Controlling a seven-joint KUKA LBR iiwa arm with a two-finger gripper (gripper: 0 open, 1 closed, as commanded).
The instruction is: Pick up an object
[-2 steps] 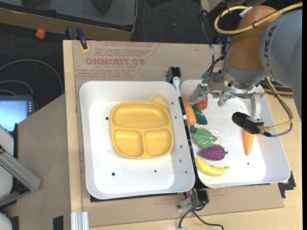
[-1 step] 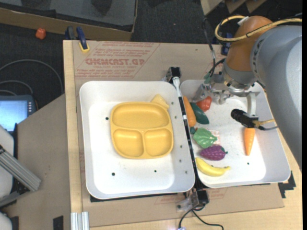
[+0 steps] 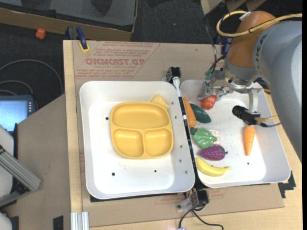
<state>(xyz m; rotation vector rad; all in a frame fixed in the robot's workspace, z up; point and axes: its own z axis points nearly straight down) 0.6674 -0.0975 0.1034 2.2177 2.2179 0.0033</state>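
The two-finger gripper (image 3: 211, 91) hangs at twelve o'clock of the right white bin (image 3: 268, 171), a small red round toy (image 3: 208, 102) directly under its tips, touching or clamped I cannot tell.

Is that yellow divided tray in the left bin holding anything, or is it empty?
Empty. The yellow divided tray lies flat in the left bin, and all three of its compartments show bare yellow.

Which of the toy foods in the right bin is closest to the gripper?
The small red tomato, right under the gripper at the bin's top; the others lie lower down.
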